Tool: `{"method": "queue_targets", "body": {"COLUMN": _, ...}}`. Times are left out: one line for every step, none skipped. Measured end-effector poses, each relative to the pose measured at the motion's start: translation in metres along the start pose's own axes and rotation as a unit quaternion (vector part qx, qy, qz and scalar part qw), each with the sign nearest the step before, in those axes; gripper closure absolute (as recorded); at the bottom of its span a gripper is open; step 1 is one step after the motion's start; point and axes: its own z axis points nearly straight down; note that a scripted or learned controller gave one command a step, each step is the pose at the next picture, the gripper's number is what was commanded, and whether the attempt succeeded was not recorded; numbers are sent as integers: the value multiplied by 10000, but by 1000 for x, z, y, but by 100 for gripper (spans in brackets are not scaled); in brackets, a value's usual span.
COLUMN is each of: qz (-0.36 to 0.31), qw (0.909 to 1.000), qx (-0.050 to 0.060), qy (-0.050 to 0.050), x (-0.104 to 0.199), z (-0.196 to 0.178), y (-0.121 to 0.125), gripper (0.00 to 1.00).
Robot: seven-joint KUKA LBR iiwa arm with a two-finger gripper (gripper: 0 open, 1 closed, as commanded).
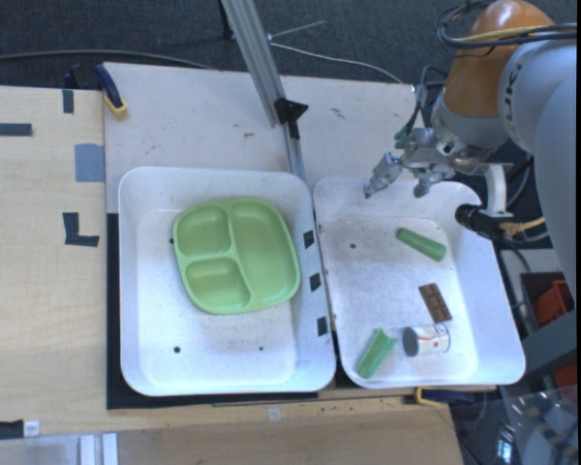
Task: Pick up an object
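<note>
A green tray [237, 255] lies in the left bin [136, 260]. In the right bin [484, 260], a green block [376, 353] sits at 7 o'clock, a small bottle [426, 339] at 5, a brown bar [434, 302] beside it, a green cylinder [421, 243] toward 1. The gripper [399, 182] hovers at 12, fingers [378, 180] spread, holding nothing.

plate [237, 255]: light green | bins [136, 260]: white | cylinder [421, 243]: green | block [434, 302]: brown | arm band [499, 37]: orange
</note>
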Motion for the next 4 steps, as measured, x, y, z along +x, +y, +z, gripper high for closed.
{"method": "queue_targets", "body": {"qz": -3, "qw": 10000, "qx": 0, "qy": -1, "x": 0, "z": 0, "y": 0, "gripper": 0}}
{"method": "queue_targets", "body": {"qz": -3, "qw": 10000, "qx": 34, "qy": 1, "x": 7, "z": 63, "y": -3, "gripper": 0}}
{"method": "queue_targets", "body": {"qz": 0, "qw": 10000, "qx": 4, "qy": -8, "x": 8, "z": 112, "y": -4, "gripper": 0}}
{"method": "queue_targets", "body": {"qz": -7, "qw": 10000, "qx": 5, "qy": -4, "x": 9, "z": 100, "y": -4, "gripper": 100}}
